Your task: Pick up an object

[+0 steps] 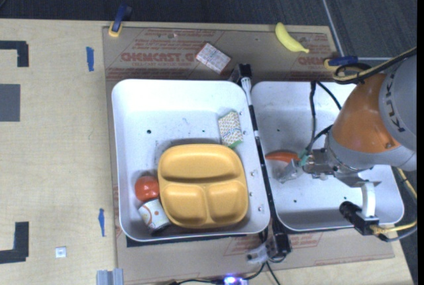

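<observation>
The yellow tray (202, 184) crowds most of the left bin (132, 118), leaving bare floor along its upper half.

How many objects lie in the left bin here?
4: a yellow tray at the front, a red ball and a small can at its left, a patterned packet behind it. The tray may hide more.

Both white bins (129, 144) look like smooth, slightly glossy plastic, and the yellow compartment tray (202, 184) has a soft satin sheen. The bench (46, 171) shows pale matt wood grain, with printed brown cardboard (159, 55) under the bins. The arm's orange band (364, 121) looks glossy.
</observation>
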Action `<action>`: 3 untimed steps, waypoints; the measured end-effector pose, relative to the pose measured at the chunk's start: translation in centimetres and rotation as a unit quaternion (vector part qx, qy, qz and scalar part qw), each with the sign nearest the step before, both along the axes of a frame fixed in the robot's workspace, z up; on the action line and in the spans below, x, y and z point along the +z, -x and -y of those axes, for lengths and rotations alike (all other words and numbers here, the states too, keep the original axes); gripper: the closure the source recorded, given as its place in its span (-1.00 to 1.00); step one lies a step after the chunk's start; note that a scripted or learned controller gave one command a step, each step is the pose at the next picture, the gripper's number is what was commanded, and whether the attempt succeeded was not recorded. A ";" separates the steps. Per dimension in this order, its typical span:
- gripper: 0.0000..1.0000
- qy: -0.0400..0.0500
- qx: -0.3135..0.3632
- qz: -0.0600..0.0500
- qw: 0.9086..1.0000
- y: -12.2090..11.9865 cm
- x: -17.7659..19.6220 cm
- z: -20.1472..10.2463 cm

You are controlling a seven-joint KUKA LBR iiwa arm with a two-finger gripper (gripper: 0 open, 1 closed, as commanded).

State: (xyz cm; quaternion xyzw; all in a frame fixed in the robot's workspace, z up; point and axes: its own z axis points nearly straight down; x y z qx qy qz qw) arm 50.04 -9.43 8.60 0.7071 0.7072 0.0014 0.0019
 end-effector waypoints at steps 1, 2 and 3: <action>-1.00 0.000 0.000 -0.001 1.000 -2.3 0.0 -0.2; 1.00 0.000 0.000 0.001 1.000 -2.4 1.0 -0.3; 1.00 0.000 0.001 0.000 1.000 -13.6 0.0 0.7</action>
